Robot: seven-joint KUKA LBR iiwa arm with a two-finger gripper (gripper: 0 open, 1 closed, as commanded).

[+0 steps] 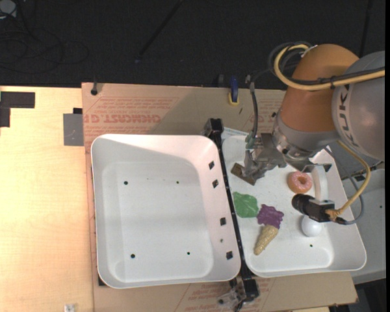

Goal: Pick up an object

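My gripper (252, 166) reaches down into the right bin (351, 259), near its far left corner, with its tip low over the floor. Just in front of it lies a green flat toy (245, 205). To the right of that is a purple-topped ice-cream cone (268, 228), pointing toward the front. A pink doughnut (300, 182) sits right of the gripper, and a white ball (310, 227) rests in front of the doughnut. I see nothing clearly between the gripper's tips.
The left bin (110, 174) stands beside the right one; black clips (222, 221) run along the shared rim. Cardboard (149, 112) lies under both bins, with a pale wooden bench top (32, 207) to the left.
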